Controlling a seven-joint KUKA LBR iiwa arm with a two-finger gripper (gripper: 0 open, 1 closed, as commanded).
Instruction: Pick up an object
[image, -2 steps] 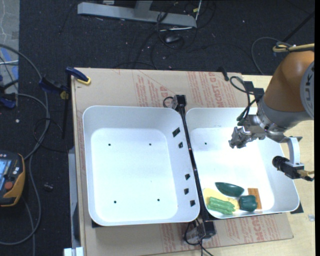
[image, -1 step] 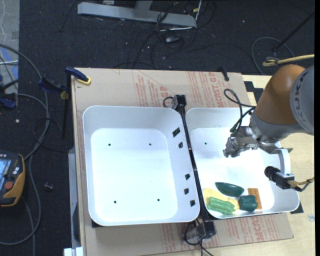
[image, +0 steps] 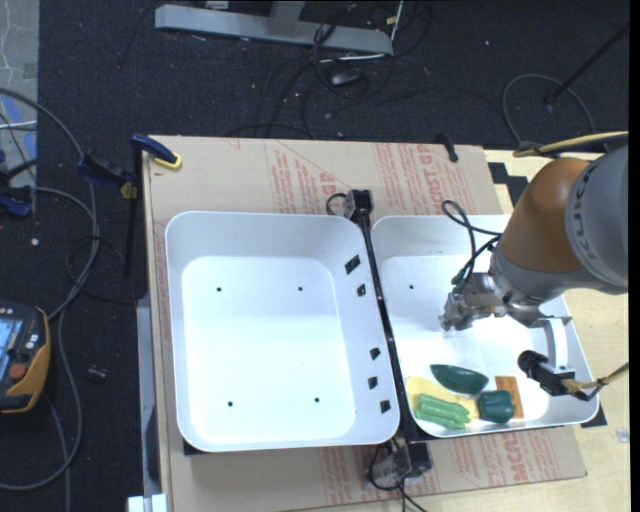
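Note:
My gripper hangs over the middle of the right bin, pointing down at its bare white floor. Nothing shows in its grasp. Below it, along the bin's near edge, lie a dark green oval piece, a light green ridged piece resting on a yellow piece, a teal block and a small orange block. The dark green piece is the closest, a short way from the gripper toward the near edge.
The left bin sits beside the right one, split from it by a black divider rail. The grey and orange arm covers the right bin's right side. Cables and a yellow-handled clamp lie beyond the bench.

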